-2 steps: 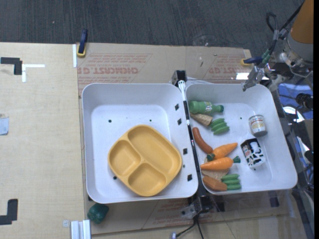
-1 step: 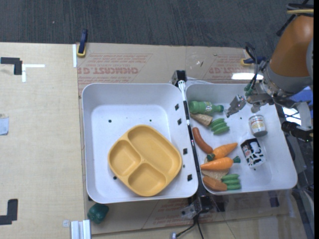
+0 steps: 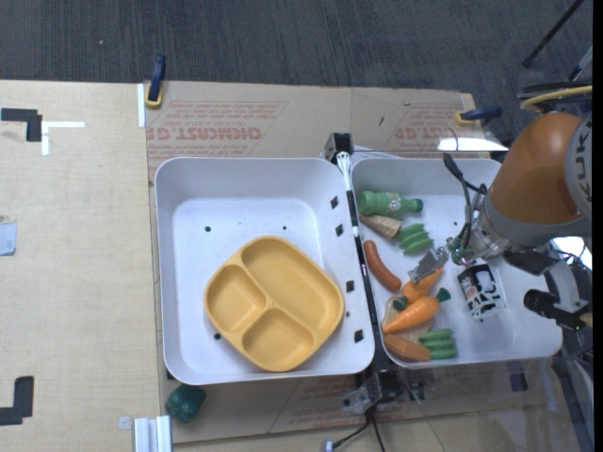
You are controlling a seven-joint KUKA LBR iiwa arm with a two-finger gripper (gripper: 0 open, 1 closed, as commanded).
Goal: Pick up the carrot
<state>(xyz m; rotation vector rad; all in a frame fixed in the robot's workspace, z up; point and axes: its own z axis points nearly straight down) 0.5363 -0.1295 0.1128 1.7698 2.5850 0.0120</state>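
1. Gripper (image 3: 435, 260) hangs low in the right bin (image 3: 528, 342), its tips just above the food pile; whether it is spread or pinched I cannot tell, and nothing shows clamped in it.
2. Carrot (image 3: 415, 314) lies at about 7 o'clock from the tips, tilted, its thick end toward 4 o'clock. A smaller orange piece (image 3: 424, 281) sits between it and the tips.
3. To grip well, I judge the tips should drop across the carrot's middle, at right angles to its length, clear of the sausage (image 3: 382, 266) at 9 o'clock and the green pods (image 3: 439, 345) at 5 o'clock.
4. Crowding is the risk: a skewed descent could nudge neighbours or catch the wrong orange piece.
5. Writing: red mirrored print on the cardboard (image 3: 219, 121) beyond the bins, not legible; a black-and-white tag (image 3: 480, 290), unreadable.
6. Tray (image 3: 273, 301) sits in the left bin (image 3: 188, 252).
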